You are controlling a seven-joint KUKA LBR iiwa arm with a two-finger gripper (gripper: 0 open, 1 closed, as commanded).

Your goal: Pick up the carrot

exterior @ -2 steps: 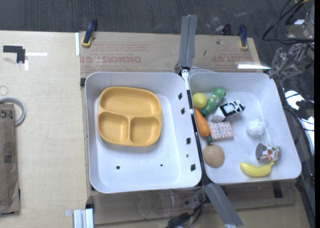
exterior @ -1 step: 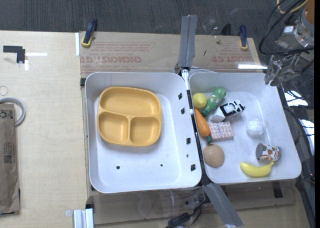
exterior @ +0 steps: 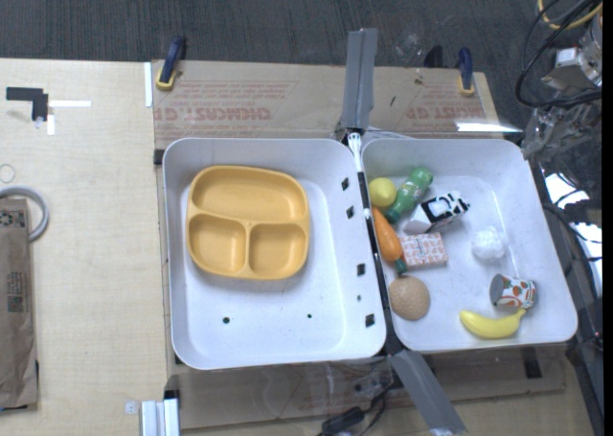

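My carrot [exterior: 387,236] lies at nine o'clock in the right bin [exterior: 536,233], hard against its left wall, tip pointing toward five o'clock. A lemon [exterior: 382,193] touches it at twelve, a small pink box [exterior: 423,251] crowds it at four. It looks like a light, stiff, smooth plastic toy, so I would pinch across its thick middle. My gripper's opening I cannot tell.
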